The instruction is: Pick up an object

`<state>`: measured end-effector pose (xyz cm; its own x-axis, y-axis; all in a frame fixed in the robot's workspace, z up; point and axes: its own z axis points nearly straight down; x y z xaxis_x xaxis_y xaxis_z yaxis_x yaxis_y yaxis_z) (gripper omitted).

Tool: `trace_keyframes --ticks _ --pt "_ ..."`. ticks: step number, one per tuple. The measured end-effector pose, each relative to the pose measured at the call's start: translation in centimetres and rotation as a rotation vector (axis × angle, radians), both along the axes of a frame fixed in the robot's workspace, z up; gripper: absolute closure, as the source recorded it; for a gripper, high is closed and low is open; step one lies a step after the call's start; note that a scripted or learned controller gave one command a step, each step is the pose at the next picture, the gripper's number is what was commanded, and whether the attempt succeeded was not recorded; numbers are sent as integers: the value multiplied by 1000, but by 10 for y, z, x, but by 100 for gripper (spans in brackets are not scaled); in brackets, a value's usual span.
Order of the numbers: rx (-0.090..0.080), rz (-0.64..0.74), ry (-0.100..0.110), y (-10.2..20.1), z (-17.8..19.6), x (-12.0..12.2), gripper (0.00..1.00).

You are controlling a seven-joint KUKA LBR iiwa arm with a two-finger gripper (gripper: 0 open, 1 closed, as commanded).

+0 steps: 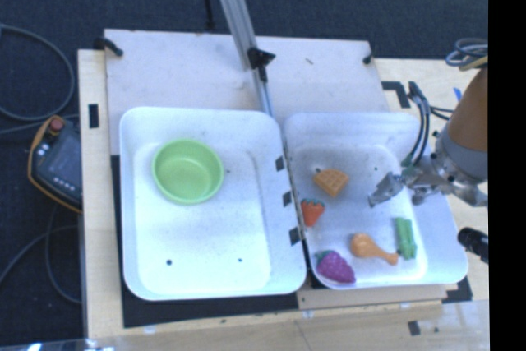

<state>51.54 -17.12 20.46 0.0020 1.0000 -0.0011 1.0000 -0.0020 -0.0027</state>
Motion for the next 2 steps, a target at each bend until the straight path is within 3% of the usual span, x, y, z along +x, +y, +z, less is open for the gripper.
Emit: trace_keyframes --ticks 2 --pt "-2 0 -5 -4 -105 -5 0"
